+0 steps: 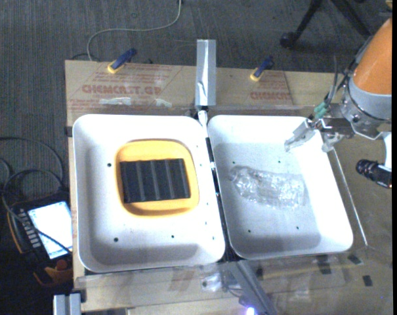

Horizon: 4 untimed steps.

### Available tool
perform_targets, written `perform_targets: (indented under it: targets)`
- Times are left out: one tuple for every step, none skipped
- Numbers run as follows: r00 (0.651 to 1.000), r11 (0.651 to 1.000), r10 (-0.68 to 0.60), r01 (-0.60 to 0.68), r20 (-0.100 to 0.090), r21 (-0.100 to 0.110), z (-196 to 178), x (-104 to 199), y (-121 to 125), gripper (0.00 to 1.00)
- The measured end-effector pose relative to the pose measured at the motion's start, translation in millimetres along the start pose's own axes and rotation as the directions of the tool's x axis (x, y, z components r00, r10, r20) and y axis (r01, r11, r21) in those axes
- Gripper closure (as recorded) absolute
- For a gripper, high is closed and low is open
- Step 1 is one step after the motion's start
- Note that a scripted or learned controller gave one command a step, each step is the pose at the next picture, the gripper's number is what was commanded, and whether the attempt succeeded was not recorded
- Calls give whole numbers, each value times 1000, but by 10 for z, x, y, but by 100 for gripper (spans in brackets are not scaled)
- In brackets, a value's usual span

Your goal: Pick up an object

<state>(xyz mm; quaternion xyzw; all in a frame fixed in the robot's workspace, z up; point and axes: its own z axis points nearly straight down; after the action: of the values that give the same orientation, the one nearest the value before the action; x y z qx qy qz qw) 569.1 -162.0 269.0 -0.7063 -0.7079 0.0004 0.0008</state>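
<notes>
Camera view from above the bench takes in two shallow white bins side by side. The left bin (93, 176) holds an orange tray (157, 177) with a dark ribbed panel set in its middle, lying flat near the bin's centre. The right bin (329, 222) holds a crumpled piece of clear plastic wrap (267, 186), lying roughly in the middle of its floor.

From the right, the grey arm with its orange band (378, 58) reaches in over the far right corner of the right bin. The gripper (308, 135) hangs there above the bin's upper edge, well apart from the clear plastic wrap. Its thin fingers point down and to the left; how far apart they stand I cannot tell, and nothing shows between them.

Behind the bins two clamps (121, 60) sit on the brown board (146, 87).
</notes>
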Motion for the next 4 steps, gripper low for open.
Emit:
perform_targets:
  targets:
    - [1000, 1000, 24, -24, -1, 2, 944, 588, -554, 0]
    - [997, 997, -78, 78, 2, -18, 1743, 351, -179, 0]
    - [993, 993, -117, 117, 7, -26, 1731, 623, 409, 0]
    - [998, 998, -55, 55, 3, -1, 662, 380, -51, 0]
